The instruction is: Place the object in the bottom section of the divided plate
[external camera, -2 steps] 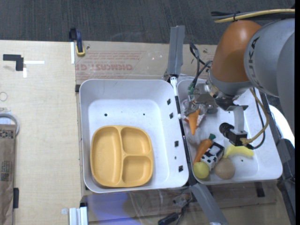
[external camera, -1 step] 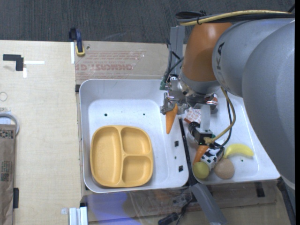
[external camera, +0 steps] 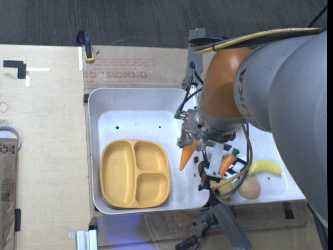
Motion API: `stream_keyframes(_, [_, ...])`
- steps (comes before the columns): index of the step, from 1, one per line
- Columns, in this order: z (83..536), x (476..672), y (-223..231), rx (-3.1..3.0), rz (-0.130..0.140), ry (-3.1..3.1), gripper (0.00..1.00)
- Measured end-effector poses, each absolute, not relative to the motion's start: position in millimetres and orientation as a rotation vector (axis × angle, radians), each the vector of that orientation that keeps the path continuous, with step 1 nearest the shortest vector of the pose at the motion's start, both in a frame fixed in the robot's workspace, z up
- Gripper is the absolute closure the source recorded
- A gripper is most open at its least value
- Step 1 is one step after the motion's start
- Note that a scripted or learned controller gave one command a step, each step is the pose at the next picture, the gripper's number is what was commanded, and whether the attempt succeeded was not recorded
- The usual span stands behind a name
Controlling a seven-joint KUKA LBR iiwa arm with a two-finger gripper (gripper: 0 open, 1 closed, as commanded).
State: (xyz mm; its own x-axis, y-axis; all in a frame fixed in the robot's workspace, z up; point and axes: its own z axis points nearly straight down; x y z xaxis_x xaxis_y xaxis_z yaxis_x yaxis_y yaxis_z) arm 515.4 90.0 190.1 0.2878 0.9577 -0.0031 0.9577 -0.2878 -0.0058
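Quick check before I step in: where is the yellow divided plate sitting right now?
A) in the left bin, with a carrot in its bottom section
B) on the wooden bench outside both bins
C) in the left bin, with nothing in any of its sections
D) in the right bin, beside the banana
C: the divided plate lies flat in the left bin, all three sections bare, while the carrot hangs at the gripper right of the plate.

The big grey arm (external camera: 291,103) reaches in from the right side and bends down over the bench. Its orange band (external camera: 221,87) sits just above the wrist. The gripper (external camera: 193,139) points down near the middle, and its fingers are too hidden to see.
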Motion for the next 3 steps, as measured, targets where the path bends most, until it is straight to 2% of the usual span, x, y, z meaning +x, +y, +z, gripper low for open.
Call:
stream_keyframes(1, [183.7, 584.9, 142.4, -2.36, 0.009, -2.073, 1.0])
stream_keyframes(2, [142.5, 548.3, 199.5, -2.249, 0.01, -2.191, 1.0])
stream_keyframes(3, [142.7, 548.4, 199.3, -2.249, 0.01, -2.191, 0.0])
